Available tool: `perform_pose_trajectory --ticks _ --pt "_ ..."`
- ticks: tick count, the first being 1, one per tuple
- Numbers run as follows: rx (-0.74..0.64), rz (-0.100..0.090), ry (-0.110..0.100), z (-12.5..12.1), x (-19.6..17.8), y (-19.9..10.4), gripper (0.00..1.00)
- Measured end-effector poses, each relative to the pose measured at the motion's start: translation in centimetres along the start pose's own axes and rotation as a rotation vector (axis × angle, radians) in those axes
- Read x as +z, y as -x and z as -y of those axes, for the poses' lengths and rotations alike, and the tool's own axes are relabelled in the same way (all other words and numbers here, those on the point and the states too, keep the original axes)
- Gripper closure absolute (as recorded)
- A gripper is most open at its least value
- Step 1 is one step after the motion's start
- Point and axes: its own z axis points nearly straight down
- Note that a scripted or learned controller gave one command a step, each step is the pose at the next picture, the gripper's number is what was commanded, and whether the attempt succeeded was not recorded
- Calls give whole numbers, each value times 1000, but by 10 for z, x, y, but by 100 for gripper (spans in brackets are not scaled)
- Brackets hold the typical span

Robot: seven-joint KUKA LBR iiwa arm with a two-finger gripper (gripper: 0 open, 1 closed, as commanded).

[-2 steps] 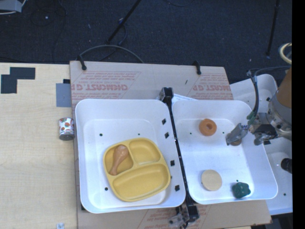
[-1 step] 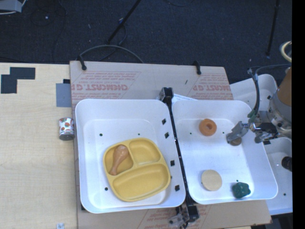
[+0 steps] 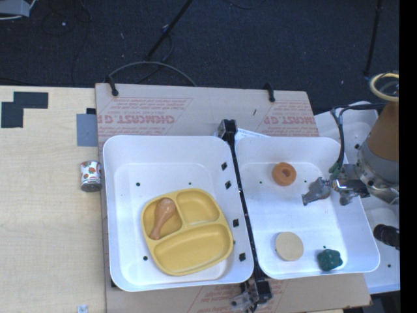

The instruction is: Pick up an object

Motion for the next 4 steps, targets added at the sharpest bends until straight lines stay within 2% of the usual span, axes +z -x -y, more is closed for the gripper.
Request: perform_pose_trajectory --ticks 1,2,3,4 --pt "0 0 0 3 48 8 0" --pt "0 -1 -2 3 113 8 0" --pt "5 0 2 2 99 10 100" --pt "-2 2 9 3 42 1 100"
